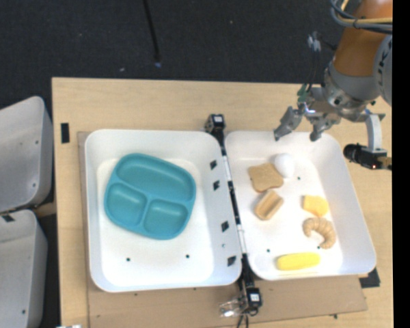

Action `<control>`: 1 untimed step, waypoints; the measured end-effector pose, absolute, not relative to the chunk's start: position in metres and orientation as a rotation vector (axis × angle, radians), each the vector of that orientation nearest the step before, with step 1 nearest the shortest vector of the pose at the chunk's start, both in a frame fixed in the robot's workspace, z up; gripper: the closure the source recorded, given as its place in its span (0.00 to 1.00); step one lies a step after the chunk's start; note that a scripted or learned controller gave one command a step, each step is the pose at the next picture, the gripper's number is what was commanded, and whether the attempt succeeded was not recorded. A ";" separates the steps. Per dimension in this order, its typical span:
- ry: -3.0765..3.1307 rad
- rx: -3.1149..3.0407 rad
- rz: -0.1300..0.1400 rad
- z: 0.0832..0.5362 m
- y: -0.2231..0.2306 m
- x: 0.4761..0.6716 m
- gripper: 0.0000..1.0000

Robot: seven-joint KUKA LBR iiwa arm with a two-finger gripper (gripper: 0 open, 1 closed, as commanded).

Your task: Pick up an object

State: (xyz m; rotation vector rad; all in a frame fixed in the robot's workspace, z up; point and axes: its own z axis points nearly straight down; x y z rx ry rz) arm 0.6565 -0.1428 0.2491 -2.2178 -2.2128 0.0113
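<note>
With the jaws (299, 128) spread wide and empty, you find the white egg (282, 162) just below them: light, smooth, slippery, so grip across its middle.

Even overhead light, soft shadows, slightly blurry throughout.

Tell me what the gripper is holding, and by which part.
Nothing. The gripper hangs open above the right bin's far edge, nothing between its jaws.

Pale wood bench (68, 104) on dark carpet floor (157, 26), w/ grey panels (14, 156) at left.
</note>
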 end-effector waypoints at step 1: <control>-2.221 -2.224 -0.002 0.257 -0.142 0.659 0.00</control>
